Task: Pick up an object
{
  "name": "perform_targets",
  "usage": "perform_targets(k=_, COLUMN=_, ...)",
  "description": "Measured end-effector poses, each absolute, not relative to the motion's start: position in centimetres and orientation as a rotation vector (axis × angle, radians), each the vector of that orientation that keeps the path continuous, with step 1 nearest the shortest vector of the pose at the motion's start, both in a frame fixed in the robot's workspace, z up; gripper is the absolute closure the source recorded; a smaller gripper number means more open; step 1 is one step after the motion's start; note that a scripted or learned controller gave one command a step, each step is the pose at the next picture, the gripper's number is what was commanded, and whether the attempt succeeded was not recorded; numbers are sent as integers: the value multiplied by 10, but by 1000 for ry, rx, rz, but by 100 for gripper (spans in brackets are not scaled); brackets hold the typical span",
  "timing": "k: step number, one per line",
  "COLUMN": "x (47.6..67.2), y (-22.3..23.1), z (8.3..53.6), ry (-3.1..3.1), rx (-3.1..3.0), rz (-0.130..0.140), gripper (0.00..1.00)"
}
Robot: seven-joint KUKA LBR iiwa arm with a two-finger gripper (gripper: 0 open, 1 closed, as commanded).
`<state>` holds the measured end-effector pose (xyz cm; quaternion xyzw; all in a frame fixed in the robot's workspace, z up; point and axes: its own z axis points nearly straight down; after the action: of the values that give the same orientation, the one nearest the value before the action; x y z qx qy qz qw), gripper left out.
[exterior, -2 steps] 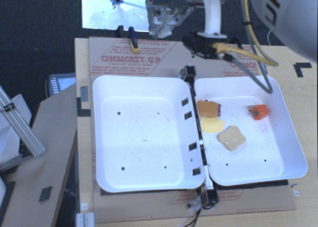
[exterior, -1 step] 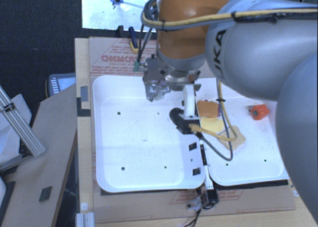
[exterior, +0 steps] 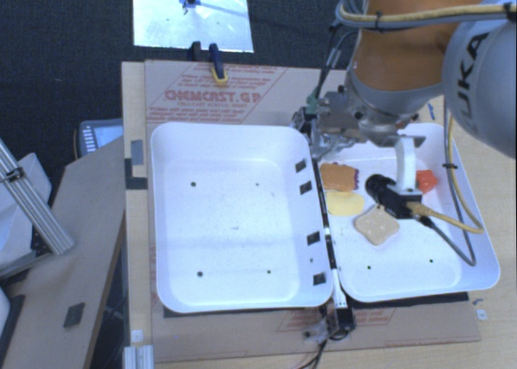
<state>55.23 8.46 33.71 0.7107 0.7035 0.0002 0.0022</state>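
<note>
Gripper (exterior: 329, 133) hangs over the far left corner of the right bin (exterior: 452, 278); whether it is apart or together I cannot tell from this angle. The orange-brown square (exterior: 339, 176) lies just beside it in that bin. The yellow disc (exterior: 346, 204) and tan toast-like piece (exterior: 376, 227) sit nearer the bin's middle, the red piece (exterior: 426, 180) toward its right wall. My call: nothing lifted yet, so the grasp and raise are still to do.

Left bin (exterior: 226, 198) and right bin (exterior: 420, 270) are showing white, the left carrying small dark dots. Square slab (exterior: 339, 176) is reading orange-brown, flat patch (exterior: 346, 204) pale yellow, toast-like piece (exterior: 376, 226) tan, small block (exterior: 426, 181) red-orange. Cardboard sheet (exterior: 266, 89) is showing red lettering.
</note>
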Motion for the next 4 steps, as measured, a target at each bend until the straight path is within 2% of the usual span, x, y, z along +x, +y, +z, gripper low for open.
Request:
perform_targets(k=1, x=485, y=77, z=497, ry=2218, rx=2209, rz=31, gripper=100)
perform_targets(k=2, x=486, y=149, z=497, ry=2232, rx=2210, rz=7, gripper=100)
perform_targets(k=3, x=567, y=219, z=421, ry=2230, rx=2212, rz=5, gripper=100)
perform_targets(k=4, x=565, y=231, z=542, ry=2224, rx=2210, rz=24, gripper=100)
